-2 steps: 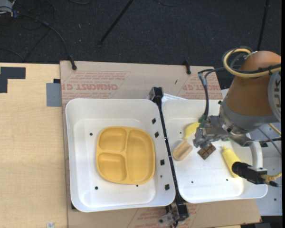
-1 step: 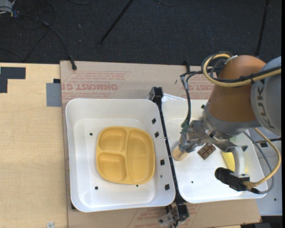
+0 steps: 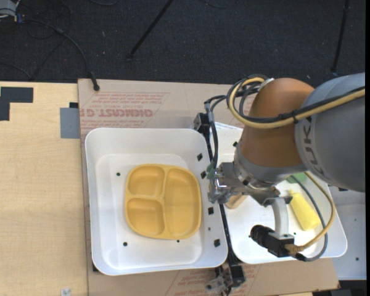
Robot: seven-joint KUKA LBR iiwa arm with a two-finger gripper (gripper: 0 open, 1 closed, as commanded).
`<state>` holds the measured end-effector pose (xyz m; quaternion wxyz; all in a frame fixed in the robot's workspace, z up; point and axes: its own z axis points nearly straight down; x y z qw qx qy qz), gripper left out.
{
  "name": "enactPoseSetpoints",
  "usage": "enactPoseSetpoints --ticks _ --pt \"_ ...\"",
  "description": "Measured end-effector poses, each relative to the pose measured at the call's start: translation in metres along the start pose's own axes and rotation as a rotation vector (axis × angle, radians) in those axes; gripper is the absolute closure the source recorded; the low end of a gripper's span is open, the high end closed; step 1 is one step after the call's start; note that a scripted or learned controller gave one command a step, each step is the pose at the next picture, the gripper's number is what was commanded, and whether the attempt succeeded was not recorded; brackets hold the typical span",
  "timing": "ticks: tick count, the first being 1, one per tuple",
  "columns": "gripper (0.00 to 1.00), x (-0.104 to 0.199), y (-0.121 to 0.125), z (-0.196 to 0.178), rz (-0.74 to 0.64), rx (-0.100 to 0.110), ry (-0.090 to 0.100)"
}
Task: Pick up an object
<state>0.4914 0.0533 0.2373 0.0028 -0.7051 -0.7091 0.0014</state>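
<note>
The arm's orange wrist band and grey body hang over the right bin (image 3: pixel 333 242) and hide most of it. The gripper (image 3: pixel 234 197) reaches down at that bin's left side, close to the wall shared with the left bin. A tan object (image 3: pixel 237 200) shows just under the wrist there; I cannot tell if it is between the fingers. A yellow corn-like object (image 3: pixel 303 212) lies in the right bin, right of the wrist. A green object (image 3: pixel 298 178) peeks out behind it. A yellow divided plate (image 3: pixel 163 201) lies flat in the left bin (image 3: pixel 111 159).
A black cable connector (image 3: pixel 270 240) and yellow hose dangle from the arm over the right bin's front. Both bins rest on a cardboard sheet (image 3: pixel 123 106) on a wooden bench (image 3: pixel 31 196). Black clips line the divider between the bins.
</note>
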Motion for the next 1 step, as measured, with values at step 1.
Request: enactPoseSetpoints --ticks 1 --pt "1.00 0.0520 -0.0040 -0.0038 -0.001 -0.001 -0.001"
